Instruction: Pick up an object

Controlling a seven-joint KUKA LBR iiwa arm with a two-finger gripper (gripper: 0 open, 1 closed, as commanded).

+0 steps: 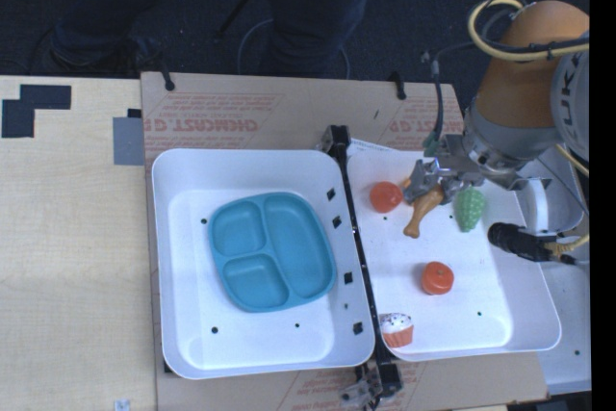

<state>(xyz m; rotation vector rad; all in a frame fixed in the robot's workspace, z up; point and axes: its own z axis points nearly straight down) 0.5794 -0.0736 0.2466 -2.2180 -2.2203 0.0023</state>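
Camera view looks down on two shallow white plastic bins with rounded corners, set side by side on a brown cardboard sheet. Smooth and glossy, the left bin (183,207) holds one thing: a teal plate (272,250) with three moulded compartments, lying flat near the bin's middle and turned at a slight angle.

Several small toys lie in the right bin (525,322). A round red-orange tomato-like ball (386,196) sits near the far left corner. Just beside it lies a tan, bone-shaped drumstick (422,214), tilted, its upper end under the gripper (430,176). A knobbly green piece (469,208), like a bunch of grapes, lies to the right of the drumstick. Toward the bin's middle sits a squat orange-red fruit (437,278) with a flat top. A small cupcake (397,329) with white frosting rests at the near left corner, against the rim.

Dark metal fingers hang over the drumstick's top end; whether they are spread or clamped on it cannot be told from this angle. A grey and orange arm (527,77) hides the bin's far right corner.
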